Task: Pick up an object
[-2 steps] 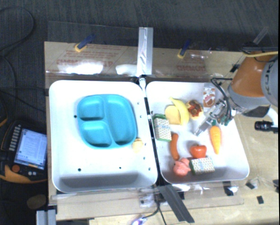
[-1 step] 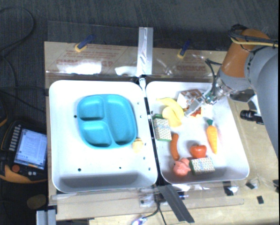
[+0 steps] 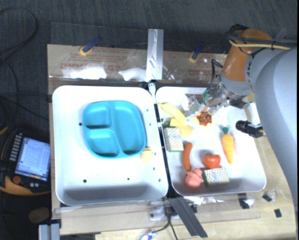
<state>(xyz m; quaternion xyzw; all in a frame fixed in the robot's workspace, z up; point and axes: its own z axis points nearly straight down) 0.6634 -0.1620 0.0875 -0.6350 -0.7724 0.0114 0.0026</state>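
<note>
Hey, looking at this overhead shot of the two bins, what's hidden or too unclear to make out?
- Gripper: its tip blurs into the crumpled shiny wrapper in the right bin.
- Small red item beside the wrapper: too small to identify.
- Pink toy: partly covered by the patterned box.
- Right bin's far right rim: hidden beneath the grey arm.
</note>
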